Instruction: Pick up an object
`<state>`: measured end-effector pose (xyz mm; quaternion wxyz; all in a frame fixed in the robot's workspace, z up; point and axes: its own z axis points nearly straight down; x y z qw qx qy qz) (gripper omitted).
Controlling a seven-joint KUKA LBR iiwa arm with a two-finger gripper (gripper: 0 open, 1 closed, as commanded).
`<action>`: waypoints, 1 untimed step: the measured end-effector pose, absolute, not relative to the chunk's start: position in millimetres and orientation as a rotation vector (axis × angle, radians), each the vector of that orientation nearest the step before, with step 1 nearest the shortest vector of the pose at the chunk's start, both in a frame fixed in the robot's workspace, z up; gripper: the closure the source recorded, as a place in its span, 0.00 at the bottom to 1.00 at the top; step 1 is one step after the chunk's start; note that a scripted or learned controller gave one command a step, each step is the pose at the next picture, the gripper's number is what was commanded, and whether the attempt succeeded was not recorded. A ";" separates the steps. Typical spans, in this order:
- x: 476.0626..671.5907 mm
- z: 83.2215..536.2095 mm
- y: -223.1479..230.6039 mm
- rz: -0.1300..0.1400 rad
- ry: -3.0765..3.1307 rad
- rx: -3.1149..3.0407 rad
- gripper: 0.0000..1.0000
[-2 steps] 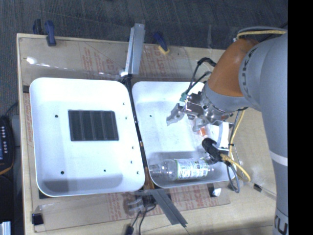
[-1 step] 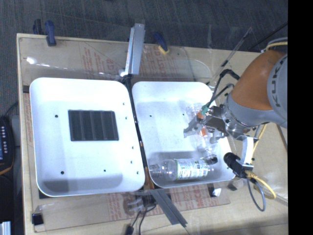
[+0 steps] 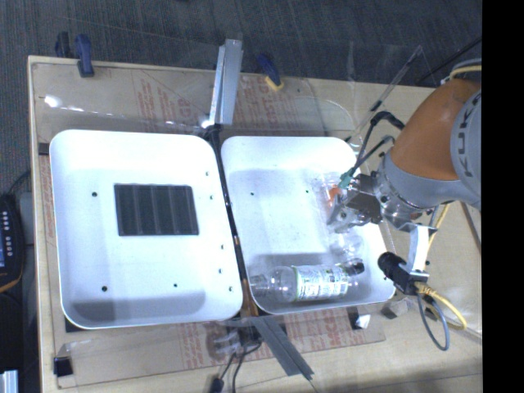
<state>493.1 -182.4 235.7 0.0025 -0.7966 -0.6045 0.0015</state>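
A clear plastic bottle (image 3: 304,282) with a black cap lies on its side along the near wall of the right bin (image 3: 270,187). A crumpled clear wrapper with an orange patch (image 3: 330,193) lies by the bin's right wall. My gripper (image 3: 345,211) hangs over that wrapper at the right side of the bin, its tips down among the clear plastic. The plastic and the wrist hide how the tips stand.
The left bin (image 3: 82,219) holds a dark ribbed rectangular panel (image 3: 155,210). A metal bar (image 3: 225,80) stands at the back between the bins. Cables (image 3: 434,309) and a black fitting hang off the arm at the right bench edge.
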 end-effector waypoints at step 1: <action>493.1 235.7 -182.3 0.005 -1.896 -2.499 0.00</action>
